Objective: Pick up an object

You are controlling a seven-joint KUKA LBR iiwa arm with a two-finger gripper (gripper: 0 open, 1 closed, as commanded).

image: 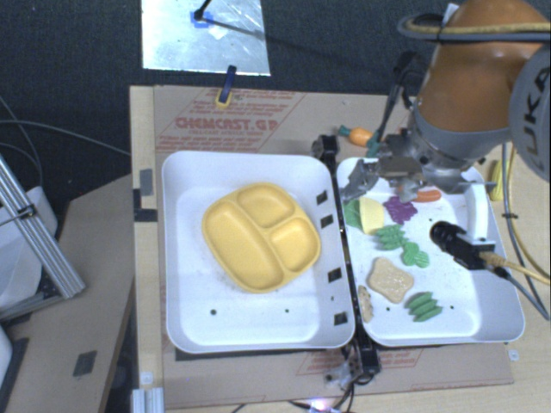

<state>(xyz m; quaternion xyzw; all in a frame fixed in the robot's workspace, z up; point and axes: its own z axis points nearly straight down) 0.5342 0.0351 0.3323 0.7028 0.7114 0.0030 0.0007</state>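
The right bin [495, 312] holds toy foods. Among them are a yellow cheese wedge [371, 216], purple grapes [400, 208], green leafy pieces [390, 237], a bread slice [389, 280] and a green pea pod [423, 306]. My gripper [389, 179] hangs over the far left part of this bin, just above and behind the cheese and the grapes. It hides whatever lies directly under it. Nothing can be seen held in it.
The left bin [185, 317] holds a yellow divided plate [261, 235]. A small orange carrot [358, 133] lies behind the right bin. An orange-red piece [428, 196] sits near the grapes. A black cylinder with a cable [456, 243] juts over the right bin's right side.
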